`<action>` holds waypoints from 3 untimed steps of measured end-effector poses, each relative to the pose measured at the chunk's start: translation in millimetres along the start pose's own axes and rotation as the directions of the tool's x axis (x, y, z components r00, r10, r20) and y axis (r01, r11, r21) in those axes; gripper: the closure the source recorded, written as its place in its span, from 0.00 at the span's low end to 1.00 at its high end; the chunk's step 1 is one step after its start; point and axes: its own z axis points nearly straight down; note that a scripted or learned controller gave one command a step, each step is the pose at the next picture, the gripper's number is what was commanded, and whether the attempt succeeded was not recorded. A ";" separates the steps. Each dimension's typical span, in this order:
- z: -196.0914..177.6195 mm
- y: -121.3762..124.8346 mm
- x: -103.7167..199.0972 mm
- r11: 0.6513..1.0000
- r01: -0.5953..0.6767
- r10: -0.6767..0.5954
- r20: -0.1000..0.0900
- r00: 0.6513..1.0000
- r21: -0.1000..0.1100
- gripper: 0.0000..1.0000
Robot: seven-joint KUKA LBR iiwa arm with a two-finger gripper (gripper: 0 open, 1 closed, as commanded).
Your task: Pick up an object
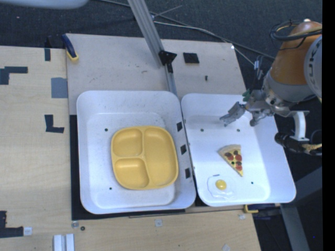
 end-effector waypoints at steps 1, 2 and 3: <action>57.4 -2.8 10.1 1.000 0.001 -0.001 -0.001 1.000 0.001 0.00; 111.1 -3.6 10.8 1.000 0.001 -0.001 0.000 1.000 0.000 0.00; 98.7 -3.1 11.4 1.000 0.002 -0.002 -0.001 1.000 -0.002 1.00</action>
